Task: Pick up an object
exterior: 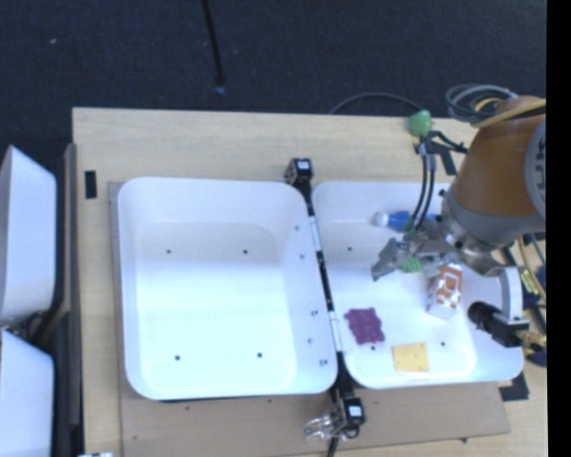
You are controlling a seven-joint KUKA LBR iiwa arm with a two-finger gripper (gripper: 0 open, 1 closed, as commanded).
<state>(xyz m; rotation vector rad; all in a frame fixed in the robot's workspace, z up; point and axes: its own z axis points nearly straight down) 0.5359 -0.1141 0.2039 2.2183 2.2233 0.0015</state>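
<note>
My gripper (pixel 397 257) hangs low over the middle of the right bin (pixel 347 208), under the grey and orange arm (pixel 500 174). A small green object (pixel 413 265) sits right against its right side; whether it is held is unclear. A blue and white item (pixel 391 220) lies just behind the gripper. To its right rests an orange and white packet (pixel 445 288). A purple piece (pixel 364 325) and a yellow square (pixel 410 357) lie toward the bin's front.
The left bin (pixel 138 255) adjoins the right one along a central divider with black clips (pixel 299 170). A green knob (pixel 420 122) and cables stand behind the right bin. White boxes (pixel 19 246) sit off the bench's left edge.
</note>
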